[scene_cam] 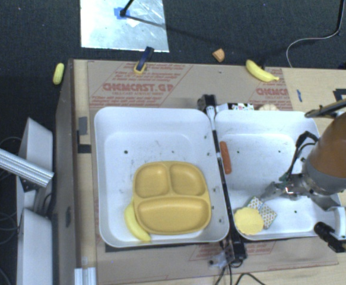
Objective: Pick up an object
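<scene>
Dark carpet surrounds the bench, and I take the right bin [262, 129] as my landmark. My arm [339, 153] hangs over its right half, the gripper [282, 189] low inside it; I cannot tell whether the pincer is apart or together, as the wrist blurs it. Just left of the gripper, against the bin's near wall, lie a yellow disc [248, 221] and a patterned packet [263, 211], touching each other. I judge the disc light, smooth and probably slippery; I would pinch it across its edges. An orange stick [225, 157] hugs the bin's left wall.
</scene>
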Controlling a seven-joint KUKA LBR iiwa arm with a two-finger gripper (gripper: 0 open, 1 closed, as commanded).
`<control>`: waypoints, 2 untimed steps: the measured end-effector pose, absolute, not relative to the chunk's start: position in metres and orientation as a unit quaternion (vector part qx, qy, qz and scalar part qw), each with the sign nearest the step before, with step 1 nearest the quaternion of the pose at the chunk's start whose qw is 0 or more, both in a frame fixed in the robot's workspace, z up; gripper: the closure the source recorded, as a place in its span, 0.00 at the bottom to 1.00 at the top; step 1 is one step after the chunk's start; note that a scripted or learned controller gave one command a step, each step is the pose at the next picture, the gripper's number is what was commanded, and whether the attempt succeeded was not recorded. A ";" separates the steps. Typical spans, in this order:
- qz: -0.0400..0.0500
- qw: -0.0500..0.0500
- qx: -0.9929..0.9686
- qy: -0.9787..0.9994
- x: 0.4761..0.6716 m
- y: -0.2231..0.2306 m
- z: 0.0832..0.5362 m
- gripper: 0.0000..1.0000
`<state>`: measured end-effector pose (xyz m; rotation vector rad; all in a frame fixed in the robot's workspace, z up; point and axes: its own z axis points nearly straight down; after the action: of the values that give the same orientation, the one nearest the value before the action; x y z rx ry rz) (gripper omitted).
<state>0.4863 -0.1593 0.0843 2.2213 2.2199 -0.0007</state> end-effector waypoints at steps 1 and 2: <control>0.001 0.001 0.706 0.708 0.560 -0.142 0.090 0.00; 0.001 0.002 0.705 0.709 0.659 -0.158 0.085 0.00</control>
<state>0.6590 -0.1578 0.0851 2.2137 2.2242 0.0029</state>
